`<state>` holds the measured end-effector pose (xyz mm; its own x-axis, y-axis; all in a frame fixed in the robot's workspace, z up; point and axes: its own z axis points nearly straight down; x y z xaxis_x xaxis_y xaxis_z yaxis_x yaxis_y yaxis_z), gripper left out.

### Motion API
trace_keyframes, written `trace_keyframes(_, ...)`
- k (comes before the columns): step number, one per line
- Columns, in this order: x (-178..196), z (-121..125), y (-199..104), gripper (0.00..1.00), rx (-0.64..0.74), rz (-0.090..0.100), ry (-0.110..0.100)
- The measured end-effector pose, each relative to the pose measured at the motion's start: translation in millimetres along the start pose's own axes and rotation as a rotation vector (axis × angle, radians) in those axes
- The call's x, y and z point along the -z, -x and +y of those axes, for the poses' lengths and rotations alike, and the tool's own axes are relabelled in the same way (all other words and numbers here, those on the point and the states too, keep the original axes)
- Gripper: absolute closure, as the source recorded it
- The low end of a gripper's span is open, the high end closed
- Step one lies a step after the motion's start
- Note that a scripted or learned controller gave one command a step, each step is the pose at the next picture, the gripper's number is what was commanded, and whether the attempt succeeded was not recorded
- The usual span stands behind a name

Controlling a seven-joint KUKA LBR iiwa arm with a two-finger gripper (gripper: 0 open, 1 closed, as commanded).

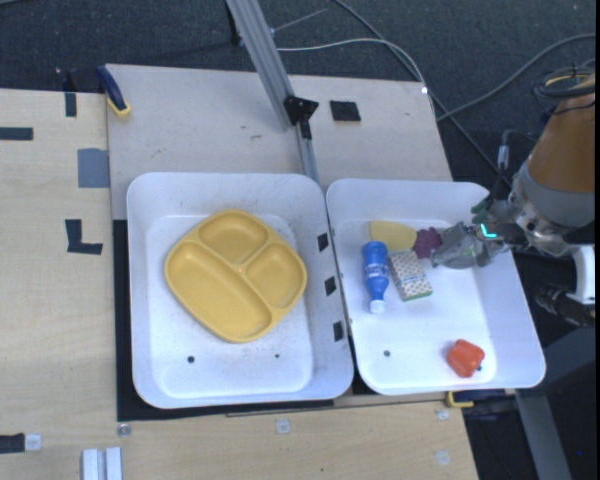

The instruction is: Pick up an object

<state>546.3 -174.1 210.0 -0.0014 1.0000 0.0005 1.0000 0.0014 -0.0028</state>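
Reaching into right bin (500, 308), gripper (448, 250) low beside purple piece (427, 239) and sponge (410, 275); claw state impossible to tell. Bottle (375, 273) just left, orange piece (465, 357) well apart. Approach step, apparently; next calls for settling over one item and closing.

Both bins are white: the left bin (145, 268) and the right bin (505, 318). The divided plate (235, 273) is yellow. The bottle (376, 273) is blue with a white cap. The sponge (411, 276) has a speckled green-and-white pattern. The wedge-shaped block (390, 233) is pale yellow. The small object (427, 239) beside it is dark purple. The toy (466, 357) is orange-red.
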Motion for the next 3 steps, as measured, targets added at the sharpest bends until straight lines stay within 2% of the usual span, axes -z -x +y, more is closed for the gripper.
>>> trace_keyframes(1,0.6,0.4,0.0,0.0,0.0,0.0,0.001)
trace_keyframes(2,-61.0,-8.1,1.2,0.0,-0.001,0.001,-0.005)
trace_keyframes(3,-107.2,-4.8,-4.3,0.0,0.0,0.0,-0.003)
